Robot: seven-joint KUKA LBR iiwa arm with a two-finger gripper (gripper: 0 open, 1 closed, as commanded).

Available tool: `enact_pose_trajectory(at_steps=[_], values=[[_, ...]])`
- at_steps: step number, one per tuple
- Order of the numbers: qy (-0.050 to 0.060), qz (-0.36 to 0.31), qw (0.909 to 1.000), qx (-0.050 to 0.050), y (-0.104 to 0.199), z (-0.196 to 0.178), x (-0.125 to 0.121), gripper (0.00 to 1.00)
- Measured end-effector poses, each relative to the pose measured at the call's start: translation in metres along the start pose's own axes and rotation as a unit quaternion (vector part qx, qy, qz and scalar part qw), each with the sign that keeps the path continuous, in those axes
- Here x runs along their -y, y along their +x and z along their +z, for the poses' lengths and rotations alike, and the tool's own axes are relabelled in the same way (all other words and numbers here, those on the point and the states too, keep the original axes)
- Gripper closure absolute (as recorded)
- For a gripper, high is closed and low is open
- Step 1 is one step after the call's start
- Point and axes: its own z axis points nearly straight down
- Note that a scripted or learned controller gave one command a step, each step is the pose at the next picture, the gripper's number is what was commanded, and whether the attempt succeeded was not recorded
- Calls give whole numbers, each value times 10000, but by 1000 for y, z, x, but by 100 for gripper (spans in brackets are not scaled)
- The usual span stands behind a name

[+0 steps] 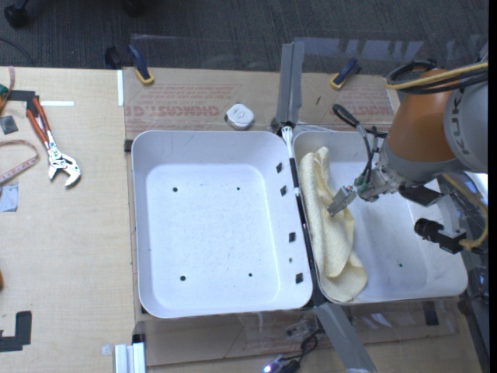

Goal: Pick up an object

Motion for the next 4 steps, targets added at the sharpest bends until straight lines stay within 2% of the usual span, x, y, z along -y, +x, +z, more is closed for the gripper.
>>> enact_pose_trajectory(at_steps=[1, 2, 3, 4], values=[[-1, 282, 9996, -2, -3, 29, 6, 0], [-3, 287, 9996, 0, -3, 29, 6, 0], [-11, 216, 9998, 6, -8, 29, -14, 0], [-15, 239, 9997, 10, -9, 19, -14, 100]])
